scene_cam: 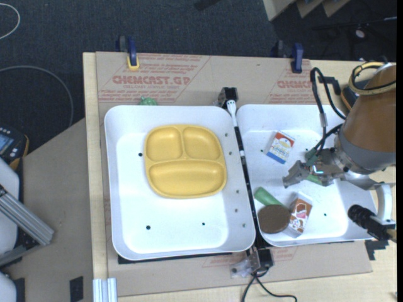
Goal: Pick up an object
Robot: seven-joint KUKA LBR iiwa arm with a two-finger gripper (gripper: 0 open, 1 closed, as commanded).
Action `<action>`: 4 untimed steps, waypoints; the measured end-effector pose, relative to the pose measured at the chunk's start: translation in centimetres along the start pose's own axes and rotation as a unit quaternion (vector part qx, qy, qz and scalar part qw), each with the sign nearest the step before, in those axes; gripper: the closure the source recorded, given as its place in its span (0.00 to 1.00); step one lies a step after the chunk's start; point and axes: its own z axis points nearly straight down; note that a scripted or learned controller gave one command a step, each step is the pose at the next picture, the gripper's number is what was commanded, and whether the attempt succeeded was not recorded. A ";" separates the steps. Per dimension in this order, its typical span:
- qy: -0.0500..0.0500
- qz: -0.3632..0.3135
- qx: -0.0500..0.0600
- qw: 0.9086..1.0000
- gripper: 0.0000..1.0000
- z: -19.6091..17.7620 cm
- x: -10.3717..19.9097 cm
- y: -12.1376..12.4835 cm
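Nearest the camera, at five o'clock, a brown disc (273, 219) touches a small carton (300, 215); the gripper (301, 173), spread open and empty above them, could clip both.

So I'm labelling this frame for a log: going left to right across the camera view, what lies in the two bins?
Yellow divided plate in the left bin → green object → brown round object → small blue and white carton → small red and white carton → gripper, all over the right bin.
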 end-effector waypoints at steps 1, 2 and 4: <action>0.000 0.000 0.000 1.000 0.00 11.8 -1.2 5.9; 0.001 0.001 0.002 1.000 0.00 11.3 0.1 0.4; 0.000 0.000 -0.002 1.000 1.00 0.3 8.6 -0.5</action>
